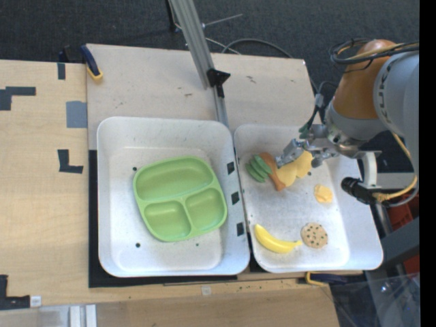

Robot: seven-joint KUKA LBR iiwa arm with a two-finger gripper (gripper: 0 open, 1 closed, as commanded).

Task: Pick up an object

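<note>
From where I stood, the arm reached in from the right and hung low over the right bin [354,251], its gripper [300,154] down among the toy food near the bin's far half. The two fingers sat apart, and a yellow toy piece [291,173] lay right at their tips, touching or nearly so; I could not tell that it was truly caught between them, so I would not have called it held. An orange piece [274,176] and a green ribbed piece [258,168] lay pressed against it on the side toward the divider, which I judged made a clean grip harder. A banana [276,241], a round cookie [314,235] and a small yellow lump [323,195] lay loose and well apart nearer the front, easier pickings to my eye. The left bin [109,182] held a green divided plate [180,197], lying flat in the middle.
</note>
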